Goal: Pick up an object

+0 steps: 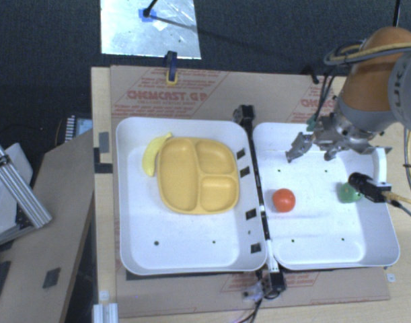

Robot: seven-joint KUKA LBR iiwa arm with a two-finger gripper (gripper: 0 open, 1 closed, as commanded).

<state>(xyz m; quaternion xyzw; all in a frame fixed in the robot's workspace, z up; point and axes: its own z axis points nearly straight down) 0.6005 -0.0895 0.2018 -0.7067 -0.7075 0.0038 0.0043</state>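
Grey KUKA arm with orange band (377, 79) hangs over the right shallow white plastic bin (326, 247), its two-finger gripper (314, 147) empty with fingers apart, well clear of the small round red-orange ball (283, 200) near the bin's left wall; a descent from here likely closes on bare floor or nudges the ball rolling. The yellow divided plastic tray (195, 175) half-covers the yellow banana (153, 153) in the left bin, and the small green object (348, 192) is partly hidden by a black part, shape unclear.

Red ball (283, 200) in right bin; green object (348, 193) near right wall.
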